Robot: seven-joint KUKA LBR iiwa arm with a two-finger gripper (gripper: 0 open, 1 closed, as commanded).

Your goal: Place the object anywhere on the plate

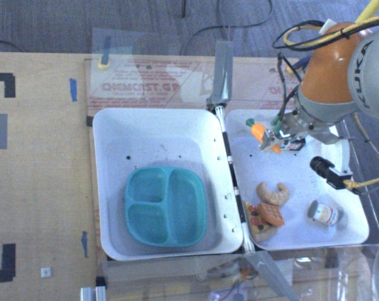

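Note:
A teal plate with three compartments lies in the left bin, toward its front. In the right bin, a small orange carrot with a green top lies near the back left corner. My gripper hangs low over the back of the right bin, right beside the carrot and touching or nearly touching its right end. The grey arm with its orange band hides the gripper's upper part.
A croissant, a waffle-like piece on a pizza slice and a small can lie at the front of the right bin. A black cable plug hangs at its right. The bins' shared wall separates carrot and plate.

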